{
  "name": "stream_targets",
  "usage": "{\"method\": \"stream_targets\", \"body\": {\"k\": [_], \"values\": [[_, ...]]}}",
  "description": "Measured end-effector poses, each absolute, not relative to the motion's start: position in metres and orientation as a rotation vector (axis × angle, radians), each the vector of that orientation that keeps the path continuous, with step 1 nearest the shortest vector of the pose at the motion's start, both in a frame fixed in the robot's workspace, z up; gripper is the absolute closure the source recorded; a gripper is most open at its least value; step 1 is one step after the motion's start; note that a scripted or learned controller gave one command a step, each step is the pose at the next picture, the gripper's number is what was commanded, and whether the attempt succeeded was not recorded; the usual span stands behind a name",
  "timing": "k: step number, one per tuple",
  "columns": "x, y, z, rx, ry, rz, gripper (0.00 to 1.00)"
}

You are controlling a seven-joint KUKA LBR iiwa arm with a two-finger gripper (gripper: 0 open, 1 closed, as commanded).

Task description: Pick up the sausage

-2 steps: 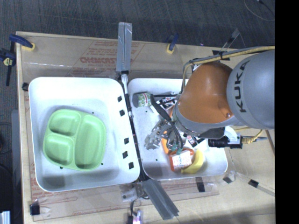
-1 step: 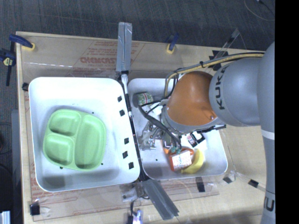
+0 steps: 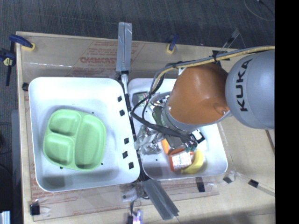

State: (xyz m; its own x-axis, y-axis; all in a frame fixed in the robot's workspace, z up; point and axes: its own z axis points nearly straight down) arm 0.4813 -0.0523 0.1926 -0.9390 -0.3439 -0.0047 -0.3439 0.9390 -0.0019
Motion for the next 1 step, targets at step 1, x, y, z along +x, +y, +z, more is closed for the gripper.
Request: {"method": "stream_targets", "body": {"k": [1], "values": [[0.4966,-0.0816,0.1514,-0.652,3.032,-0.027,1.00]]}}
